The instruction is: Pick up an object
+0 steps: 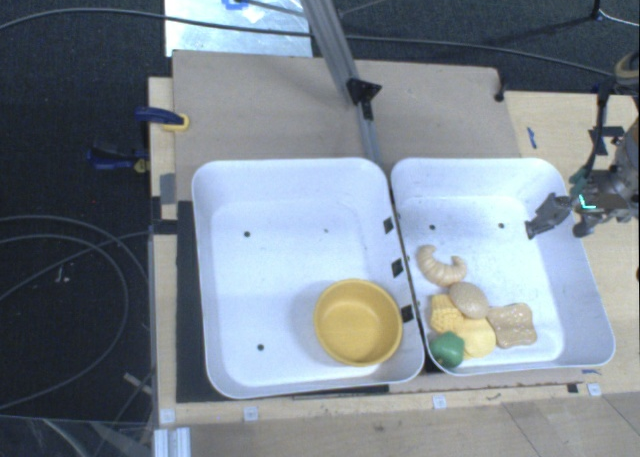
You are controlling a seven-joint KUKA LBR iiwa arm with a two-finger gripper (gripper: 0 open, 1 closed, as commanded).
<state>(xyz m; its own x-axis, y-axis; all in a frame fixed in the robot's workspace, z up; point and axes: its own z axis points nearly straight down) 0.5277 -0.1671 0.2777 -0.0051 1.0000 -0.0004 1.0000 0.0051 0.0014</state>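
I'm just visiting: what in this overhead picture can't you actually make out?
- Gripper: small and dark at the right bin's rim; the finger gap is unreadable.
- Arm: cut off by the picture's right edge.
- Green piece: too small to identify.
- Yellow bowl: its contents are unclear.

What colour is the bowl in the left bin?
Yellow: the bowl shows clearly in the camera view.

A curved pale croissant-shaped piece [441,265] lies in the right bin, near its left wall. Just below it sits a tan oval lump [467,299], touching a yellow corn-like piece [462,324]. A beige bone-shaped biscuit [511,324] lies to the right. A small green round object [447,349] rests at the front corner.
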